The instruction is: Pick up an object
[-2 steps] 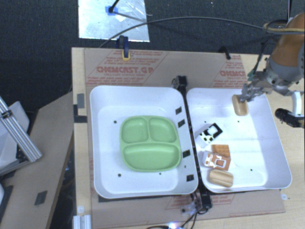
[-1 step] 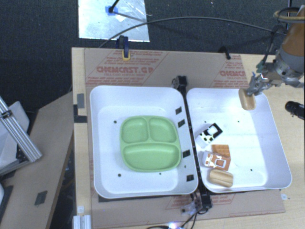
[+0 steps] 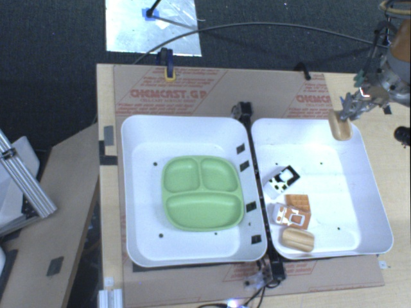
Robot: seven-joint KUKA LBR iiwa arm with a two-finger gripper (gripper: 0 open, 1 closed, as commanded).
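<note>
A: Nearest us?
B: A bun [image 3: 298,239] in the right bin [image 3: 369,191], touching a waffle [image 3: 295,211], with a black-and-white toy [image 3: 282,179] beyond; all well below-left of the claw [image 3: 349,108].
A: The claw?
B: Closed on a tan block [image 3: 340,127], over the bin's far edge. A green plate [image 3: 202,193] lies far left.
</note>
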